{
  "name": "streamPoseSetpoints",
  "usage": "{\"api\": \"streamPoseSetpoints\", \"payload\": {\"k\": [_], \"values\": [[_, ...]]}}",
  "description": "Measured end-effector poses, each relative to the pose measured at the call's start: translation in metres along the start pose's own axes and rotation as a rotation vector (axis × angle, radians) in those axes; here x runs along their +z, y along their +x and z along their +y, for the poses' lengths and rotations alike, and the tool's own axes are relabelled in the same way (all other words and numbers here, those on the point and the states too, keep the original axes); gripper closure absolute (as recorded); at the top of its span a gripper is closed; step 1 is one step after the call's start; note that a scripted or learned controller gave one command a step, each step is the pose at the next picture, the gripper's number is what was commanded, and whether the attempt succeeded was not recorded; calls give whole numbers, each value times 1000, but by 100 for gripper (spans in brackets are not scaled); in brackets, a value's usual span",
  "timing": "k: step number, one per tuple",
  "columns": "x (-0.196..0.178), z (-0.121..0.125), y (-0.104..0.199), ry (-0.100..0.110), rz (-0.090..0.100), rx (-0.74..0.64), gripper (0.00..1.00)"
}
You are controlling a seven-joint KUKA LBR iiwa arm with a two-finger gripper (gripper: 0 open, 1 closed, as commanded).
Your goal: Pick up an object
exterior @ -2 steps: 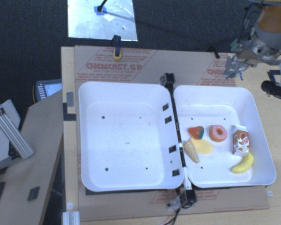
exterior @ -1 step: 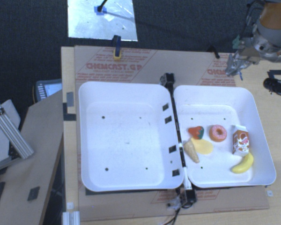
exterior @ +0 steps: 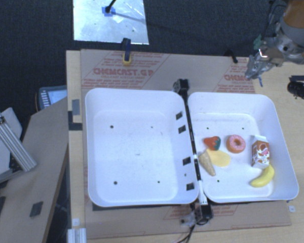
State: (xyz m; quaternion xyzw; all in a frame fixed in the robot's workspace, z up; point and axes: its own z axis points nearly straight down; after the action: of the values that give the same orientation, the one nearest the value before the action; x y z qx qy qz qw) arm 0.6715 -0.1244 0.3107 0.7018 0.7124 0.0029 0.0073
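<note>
Hovering beyond right bin far rim: gripper; jaws state cannot tell. Right bin holds donut, carton, banana, strawberry. None grasped.

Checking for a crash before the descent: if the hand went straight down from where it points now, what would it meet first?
Likely the bench board just behind the right bin, not the toys; the hand hangs near that bin's back rim, though depth is unclear.
</note>
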Motion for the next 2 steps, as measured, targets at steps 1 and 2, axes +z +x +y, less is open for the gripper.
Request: {"api": "streamPoseSetpoints", "payload": {"k": [1,2], "values": [[-11,1,0,-4,-2,-5,100],[-23,2,0,-7,-4,-9,100]]}}
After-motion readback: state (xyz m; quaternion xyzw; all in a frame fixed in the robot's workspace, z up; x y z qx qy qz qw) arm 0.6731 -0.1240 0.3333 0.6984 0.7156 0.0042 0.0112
